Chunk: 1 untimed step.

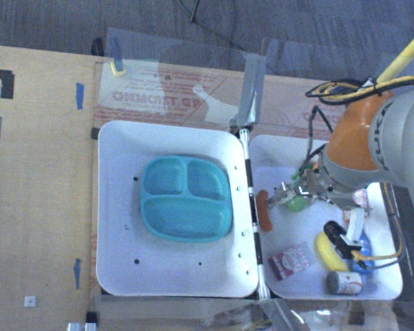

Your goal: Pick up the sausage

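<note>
The sausage [263,210] is a short reddish-brown link lying lengthwise against the left wall of the right bin [387,289]. My gripper [289,196] hangs low over that bin, just right of the sausage's upper end and apart from it. A small green object [298,202] sits right at the gripper's tip. Nothing shows the sausage between the fingers.
A yellow banana [328,254], a small grey can [344,283] and a pink-and-white packet [290,261] lie in the front of the right bin. In the left bin [105,260] rests a blue divided plate [187,198]. The arm covers the right bin's back right.
</note>
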{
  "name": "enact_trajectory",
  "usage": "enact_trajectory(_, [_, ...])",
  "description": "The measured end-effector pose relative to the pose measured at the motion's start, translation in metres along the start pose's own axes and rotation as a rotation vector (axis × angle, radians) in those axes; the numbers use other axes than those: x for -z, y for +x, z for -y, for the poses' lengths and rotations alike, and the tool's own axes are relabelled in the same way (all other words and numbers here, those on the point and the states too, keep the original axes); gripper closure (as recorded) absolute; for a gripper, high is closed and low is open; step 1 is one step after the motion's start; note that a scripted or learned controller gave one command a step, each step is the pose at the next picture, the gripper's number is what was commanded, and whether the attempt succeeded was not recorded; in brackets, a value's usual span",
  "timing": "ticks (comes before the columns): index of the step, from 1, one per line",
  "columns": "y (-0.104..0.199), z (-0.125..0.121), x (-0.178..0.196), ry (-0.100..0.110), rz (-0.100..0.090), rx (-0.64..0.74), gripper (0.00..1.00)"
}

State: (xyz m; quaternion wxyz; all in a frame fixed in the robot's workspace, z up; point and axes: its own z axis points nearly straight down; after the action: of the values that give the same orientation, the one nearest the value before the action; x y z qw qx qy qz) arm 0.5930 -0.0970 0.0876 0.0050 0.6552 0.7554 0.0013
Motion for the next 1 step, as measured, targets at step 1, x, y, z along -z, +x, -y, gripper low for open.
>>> enact_trajectory(1, [0.0001, -0.0022, 0.0096, -0.004, 0.001, 0.003, 1.00])
